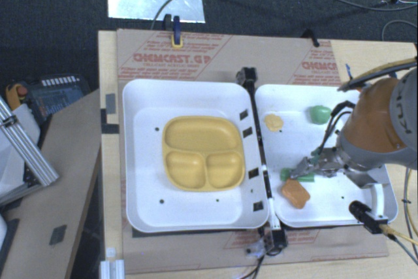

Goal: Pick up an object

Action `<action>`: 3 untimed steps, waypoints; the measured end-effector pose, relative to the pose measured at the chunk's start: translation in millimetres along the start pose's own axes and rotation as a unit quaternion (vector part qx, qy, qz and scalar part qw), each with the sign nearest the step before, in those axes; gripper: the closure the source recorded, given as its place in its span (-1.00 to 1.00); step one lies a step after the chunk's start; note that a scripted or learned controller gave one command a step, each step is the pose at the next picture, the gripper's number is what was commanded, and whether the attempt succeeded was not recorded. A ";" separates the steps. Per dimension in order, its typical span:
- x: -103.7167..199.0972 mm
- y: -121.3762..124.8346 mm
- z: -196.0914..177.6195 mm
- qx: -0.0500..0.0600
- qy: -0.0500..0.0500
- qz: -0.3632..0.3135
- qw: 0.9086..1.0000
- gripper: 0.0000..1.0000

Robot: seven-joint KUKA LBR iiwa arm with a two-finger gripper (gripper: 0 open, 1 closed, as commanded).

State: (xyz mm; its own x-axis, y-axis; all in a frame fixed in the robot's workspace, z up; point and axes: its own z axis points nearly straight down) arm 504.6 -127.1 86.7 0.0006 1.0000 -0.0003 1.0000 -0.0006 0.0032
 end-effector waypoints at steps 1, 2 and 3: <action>0.2 1.5 -12.6 -0.002 0.000 -0.001 1.000 1.00; 0.4 5.4 -76.7 -0.002 -0.001 -0.002 1.000 1.00; -4.0 0.0 -135.8 -0.002 -0.001 -0.002 1.000 1.00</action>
State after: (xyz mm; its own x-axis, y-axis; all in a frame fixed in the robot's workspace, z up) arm 504.2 -131.1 222.5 -0.0036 1.0000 -0.0025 1.0000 0.0036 0.0082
